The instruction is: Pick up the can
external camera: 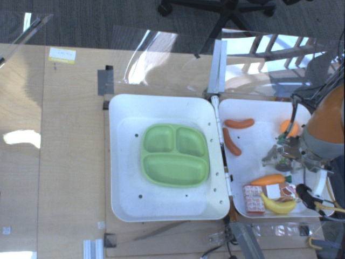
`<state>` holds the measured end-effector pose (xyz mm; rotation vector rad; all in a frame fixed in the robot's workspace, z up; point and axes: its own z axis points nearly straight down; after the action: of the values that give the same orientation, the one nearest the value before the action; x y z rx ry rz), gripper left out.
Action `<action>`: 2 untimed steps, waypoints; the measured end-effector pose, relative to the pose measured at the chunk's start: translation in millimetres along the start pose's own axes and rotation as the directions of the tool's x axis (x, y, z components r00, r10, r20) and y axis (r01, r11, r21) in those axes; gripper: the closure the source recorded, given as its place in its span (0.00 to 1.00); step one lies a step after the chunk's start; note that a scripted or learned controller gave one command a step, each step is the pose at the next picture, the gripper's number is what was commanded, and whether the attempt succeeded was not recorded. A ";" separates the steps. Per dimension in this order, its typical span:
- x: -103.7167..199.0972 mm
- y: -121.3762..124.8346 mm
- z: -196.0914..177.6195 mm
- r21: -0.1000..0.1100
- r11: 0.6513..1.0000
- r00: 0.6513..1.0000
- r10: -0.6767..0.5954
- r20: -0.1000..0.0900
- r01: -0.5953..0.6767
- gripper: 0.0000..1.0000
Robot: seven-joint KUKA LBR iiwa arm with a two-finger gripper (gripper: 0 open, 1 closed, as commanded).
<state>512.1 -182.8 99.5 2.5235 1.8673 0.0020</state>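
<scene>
Well, from the overhead camera I see the wooden bench [54, 144] running across the frame, with a yellow label [62, 55] stuck at its upper left and the base of an office chair [237, 4] on the carpet at the top. The left bin [116, 161] sits at the centre and holds a green divided plate [175, 155], which lies flat in the middle of it. The right bin [259, 139] touches it on the right-hand side. In its upper left part two sausages lie near each other, one [239, 123] level and the other [232, 142] slanted just below it. A small orange piece [289, 127] rests toward the upper right of that bin. Along the bin's lower edge I read a carrot [268, 180], a red-and-white box [253, 198] and a banana [277, 204] packed close together, the banana just beside the box. The arm [329, 123] enters from the right edge, and its gripper [279, 158] is low over the middle of the right bin, just above the carrot. It shows as a tangle of grey metal, so I cannot tell whether it is released or clenched, nor whether any of that metal is the can; I cannot place the can with confidence.
</scene>
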 end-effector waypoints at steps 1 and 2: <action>1.8 1.8 -10.2 -0.004 1.000 1.000 -0.004 -0.001 0.004 1.00; 54.3 -14.0 -140.7 -0.005 0.996 0.996 -0.094 -0.001 0.094 1.00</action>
<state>514.3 -126.6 240.1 2.4308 1.9817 0.0073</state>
